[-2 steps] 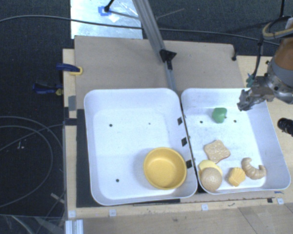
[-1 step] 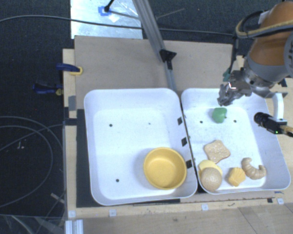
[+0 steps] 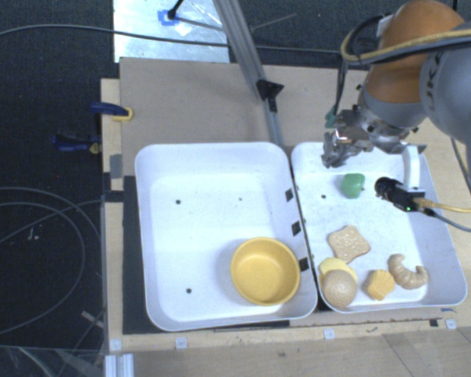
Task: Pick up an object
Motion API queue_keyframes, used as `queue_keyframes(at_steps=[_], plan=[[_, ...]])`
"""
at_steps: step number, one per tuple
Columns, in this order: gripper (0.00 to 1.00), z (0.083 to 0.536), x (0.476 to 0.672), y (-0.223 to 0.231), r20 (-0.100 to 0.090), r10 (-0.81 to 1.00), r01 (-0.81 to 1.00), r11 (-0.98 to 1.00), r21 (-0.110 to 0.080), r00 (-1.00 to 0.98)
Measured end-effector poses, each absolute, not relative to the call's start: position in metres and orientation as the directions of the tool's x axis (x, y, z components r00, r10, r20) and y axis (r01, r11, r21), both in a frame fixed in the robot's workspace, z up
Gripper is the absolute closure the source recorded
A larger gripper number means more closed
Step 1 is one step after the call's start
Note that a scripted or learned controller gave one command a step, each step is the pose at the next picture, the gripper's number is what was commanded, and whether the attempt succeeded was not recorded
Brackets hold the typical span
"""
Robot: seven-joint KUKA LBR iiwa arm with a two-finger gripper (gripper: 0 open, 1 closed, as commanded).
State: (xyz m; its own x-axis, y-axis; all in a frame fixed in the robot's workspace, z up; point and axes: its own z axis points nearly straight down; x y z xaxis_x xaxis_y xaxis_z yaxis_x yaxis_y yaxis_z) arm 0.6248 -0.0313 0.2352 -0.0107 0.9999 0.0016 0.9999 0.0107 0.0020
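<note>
The right bin (image 3: 447, 277) holds a small green object (image 3: 352, 184) near its back, a slice of toast (image 3: 348, 243) in the middle, and along the front a round tan bread roll (image 3: 338, 285), a yellow wedge (image 3: 380, 284) and a croissant (image 3: 407, 273). The gripper (image 3: 335, 155) hangs over the back left part of the right bin, just up and left of the green object. I see nothing between its fingers.
A yellow bowl (image 3: 264, 269) sits at the front right of the left bin (image 3: 196, 171). A slanted metal pole (image 3: 243, 42) crosses behind the bins. A black sensor with a yellow cable (image 3: 400, 195) hangs off the wrist over the right bin.
</note>
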Motion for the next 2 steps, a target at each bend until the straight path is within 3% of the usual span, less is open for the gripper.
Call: queue_keyframes(at_steps=[2], plan=[[1.00, 0.230, 0.637, 0.072, 0.002, 1.000, 1.000, 0.010, 0.001, -0.010]])
